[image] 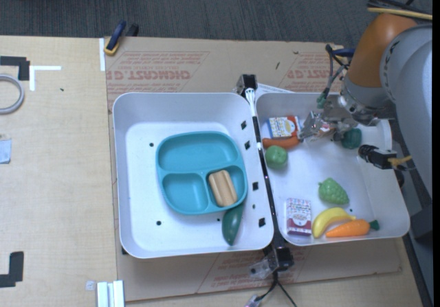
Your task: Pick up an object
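Two white bins are sitting side by side, and the gripper (313, 127) is hovering low in the right bin (385, 192) beside a small carton (281, 126), presumably lining up a grab, though its grip I cannot tell.

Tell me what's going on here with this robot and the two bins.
The arm reaches in over the right bin, its gripper low at the far end beside a small carton and a carrot. Nothing is lifted yet. More toy food lies nearer the front. In the left bin, a teal tray holds a bread roll.
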